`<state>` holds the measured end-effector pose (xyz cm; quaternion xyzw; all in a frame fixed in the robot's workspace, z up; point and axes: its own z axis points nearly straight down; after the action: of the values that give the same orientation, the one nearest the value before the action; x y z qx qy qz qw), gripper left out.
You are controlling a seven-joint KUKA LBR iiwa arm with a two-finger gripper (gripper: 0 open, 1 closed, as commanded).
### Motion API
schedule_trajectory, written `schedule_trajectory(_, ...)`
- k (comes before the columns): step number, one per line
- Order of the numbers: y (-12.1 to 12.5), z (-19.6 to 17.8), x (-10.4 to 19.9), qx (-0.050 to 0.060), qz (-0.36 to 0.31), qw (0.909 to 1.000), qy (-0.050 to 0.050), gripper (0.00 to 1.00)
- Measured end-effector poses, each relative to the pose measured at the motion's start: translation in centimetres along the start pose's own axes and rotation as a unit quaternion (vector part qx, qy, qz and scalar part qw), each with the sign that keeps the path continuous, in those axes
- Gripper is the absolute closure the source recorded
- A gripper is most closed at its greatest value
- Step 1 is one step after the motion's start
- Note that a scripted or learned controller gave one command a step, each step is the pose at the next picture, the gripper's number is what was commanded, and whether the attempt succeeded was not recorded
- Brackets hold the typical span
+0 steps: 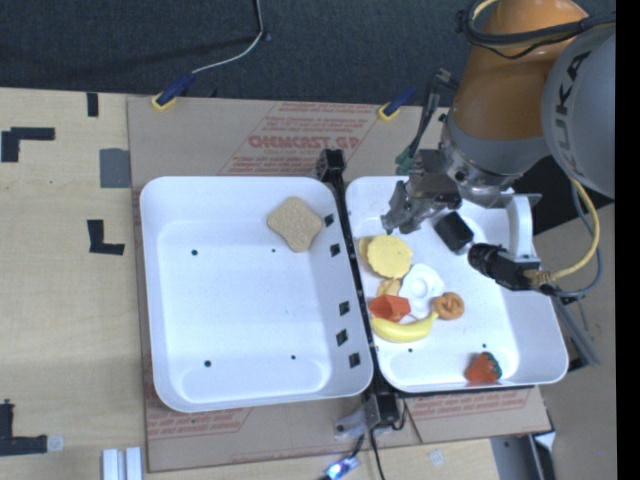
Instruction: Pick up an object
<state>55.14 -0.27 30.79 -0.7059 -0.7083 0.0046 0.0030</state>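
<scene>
- I see the arm reaching in from the right, its orange band high over the right bin.
- The gripper hangs over the far left part of that bin, just above a round yellow piece.
- From my feed I cannot tell how the gripper is set, and I see nothing held in it.
- Below the yellow round sits a cluster: a white piece, a red piece, a banana curving under them, and a small brown ring just beside.
- A red strawberry-like piece lies apart, near the bin's near right corner.
- In the left bin, a tan slice of bread rests near the far right corner, well apart from everything else.
- Both bins sit on a cardboard sheet.
</scene>
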Motion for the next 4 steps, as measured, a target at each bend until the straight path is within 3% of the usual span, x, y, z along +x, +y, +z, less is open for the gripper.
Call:
schedule_trajectory(1, -7.2, 10.9, -2.3, 0.006, 0.004, 1.0000, 0.001, 1.00)
schedule_trajectory(2, 3.9, 12.7, 6.3, -0.005, -0.003, 1.0000, 0.001, 1.00)
schedule_trajectory(3, 5.0, 7.3, 10.3, -0.005, -0.001, 1.0000, 0.002, 1.00)
schedule_trajectory(4, 0.5, 11.6, 13.7, 0.001, 0.000, 1.0000, 0.000, 1.00)
